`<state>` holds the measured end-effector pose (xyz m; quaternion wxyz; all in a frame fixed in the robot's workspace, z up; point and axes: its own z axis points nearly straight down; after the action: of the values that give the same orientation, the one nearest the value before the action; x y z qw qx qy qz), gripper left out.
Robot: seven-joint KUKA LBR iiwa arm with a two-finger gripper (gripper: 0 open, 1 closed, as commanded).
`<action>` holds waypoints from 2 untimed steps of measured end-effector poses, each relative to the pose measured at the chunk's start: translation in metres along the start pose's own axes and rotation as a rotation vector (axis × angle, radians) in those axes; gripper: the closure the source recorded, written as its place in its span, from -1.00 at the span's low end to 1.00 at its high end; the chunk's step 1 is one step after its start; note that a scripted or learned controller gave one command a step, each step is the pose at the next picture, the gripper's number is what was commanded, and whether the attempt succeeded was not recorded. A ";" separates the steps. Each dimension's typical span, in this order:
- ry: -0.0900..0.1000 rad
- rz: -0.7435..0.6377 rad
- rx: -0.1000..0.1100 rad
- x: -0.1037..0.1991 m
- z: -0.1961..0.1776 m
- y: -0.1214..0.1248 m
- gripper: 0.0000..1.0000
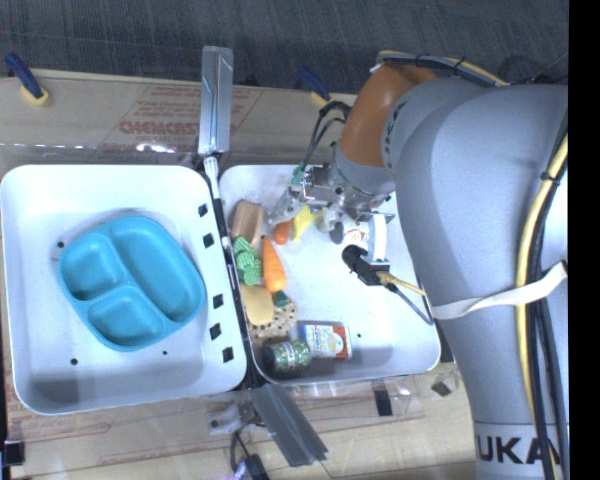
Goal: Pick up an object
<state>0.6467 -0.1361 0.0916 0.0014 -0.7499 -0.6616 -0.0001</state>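
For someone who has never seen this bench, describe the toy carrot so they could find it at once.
Find the right-hand white bin, the one the grey arm reaches over. Along its left wall runs a column of small items; the carrot lies about midway down it, beside a green ridged piece. It is the only long, tapered, bright orange thing there.

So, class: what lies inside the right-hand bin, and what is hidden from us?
The right-hand bin holds a carrot, a green toy, a small carton and a can. The arm covers the bin's far right corner, hiding whatever lies beneath it.
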 end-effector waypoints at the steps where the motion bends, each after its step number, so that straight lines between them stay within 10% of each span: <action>1: -0.003 -0.034 -0.011 -0.029 -0.153 -0.029 -1.00; 2: 0.001 -0.145 0.013 -0.008 -0.009 -0.014 -1.00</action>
<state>0.6315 -0.1421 0.1005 0.0067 -0.6998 -0.7143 0.0040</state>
